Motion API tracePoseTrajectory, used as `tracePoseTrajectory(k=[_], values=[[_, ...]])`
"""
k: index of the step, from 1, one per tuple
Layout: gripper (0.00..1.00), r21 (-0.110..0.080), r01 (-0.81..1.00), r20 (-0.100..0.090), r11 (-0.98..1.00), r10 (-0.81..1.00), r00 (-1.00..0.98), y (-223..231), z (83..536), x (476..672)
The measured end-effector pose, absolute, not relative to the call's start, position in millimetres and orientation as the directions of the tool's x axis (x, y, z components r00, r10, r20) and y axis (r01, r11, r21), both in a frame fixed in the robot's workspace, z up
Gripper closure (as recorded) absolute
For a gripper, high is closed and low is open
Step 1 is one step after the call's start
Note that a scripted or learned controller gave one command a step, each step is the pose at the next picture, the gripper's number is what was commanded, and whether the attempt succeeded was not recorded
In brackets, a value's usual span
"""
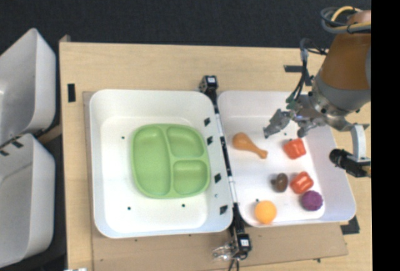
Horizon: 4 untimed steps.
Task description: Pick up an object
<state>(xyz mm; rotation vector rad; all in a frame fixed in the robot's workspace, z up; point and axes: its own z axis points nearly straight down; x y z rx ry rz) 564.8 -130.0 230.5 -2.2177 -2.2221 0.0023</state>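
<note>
My claw (289,125) hangs over the right bin (250,104), in its upper half and nearer to the right wall than to the middle. The two fingers stand wide apart and nothing is between them. The left finger (275,124) points down toward the open floor, and the right finger reaches just above the upper red piece (294,148); I cannot tell if it touches.

The chicken drumstick (249,145) lies left of my claw, near the wall that this bin shares with the left bin (106,107). There is bare white floor between the drumstick and the upper red piece. The upper left corner of the right bin is also free floor.

The lower part is more crowded. The brown round object (279,182) and the lower red piece (301,182) lie just beside each other. The purple ball (311,200) sits near the lower right corner, close to the lower red piece. The orange ball (265,211) rests near the bottom edge, toward the lower left corner.

In the left bin, the green divided plate (169,159) lies in the middle, with a margin of white floor on all sides.
</note>
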Motion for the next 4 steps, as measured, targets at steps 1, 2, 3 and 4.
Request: tracePoseTrajectory(k=[1,2,3,4], values=[[0.00,-0.009,1.000,0.000,-0.001,1.000,0.001,-122.8,168.3,565.6],[0.00,-0.009,1.000,0.000,-0.002,1.000,0.002,-120.1,117.0,555.9],[0.00,-0.005,1.000,-0.001,-0.004,1.000,0.004,-121.6,97.1,555.5],[1.00,-0.004,1.000,0.000,-0.009,1.000,0.009,-122.5,106.6,556.6]])
